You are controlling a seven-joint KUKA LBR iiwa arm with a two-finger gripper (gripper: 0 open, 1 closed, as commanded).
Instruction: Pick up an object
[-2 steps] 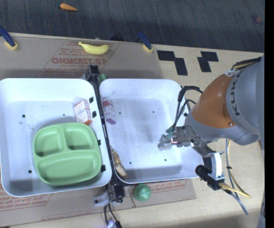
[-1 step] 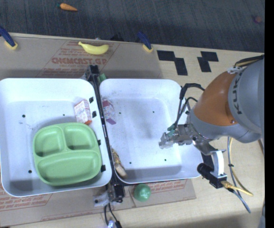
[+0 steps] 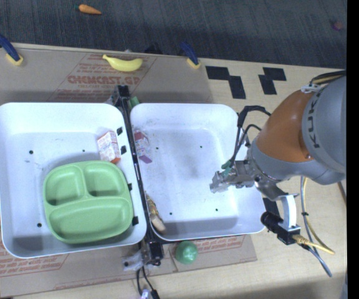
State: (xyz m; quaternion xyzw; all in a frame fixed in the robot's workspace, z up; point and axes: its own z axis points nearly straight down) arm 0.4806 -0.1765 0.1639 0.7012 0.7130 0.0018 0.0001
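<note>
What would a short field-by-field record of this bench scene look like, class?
left bin: round-cornered green plastic divided tray; small red-and-white packet
right bin: small packet by left wall
tool: low over right bin's right side, nothing seen between fingers
outside bins: yellow banana; green ball

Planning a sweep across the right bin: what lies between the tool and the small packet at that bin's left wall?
Camera view: bare white bin floor between the tool and the packet.
</note>
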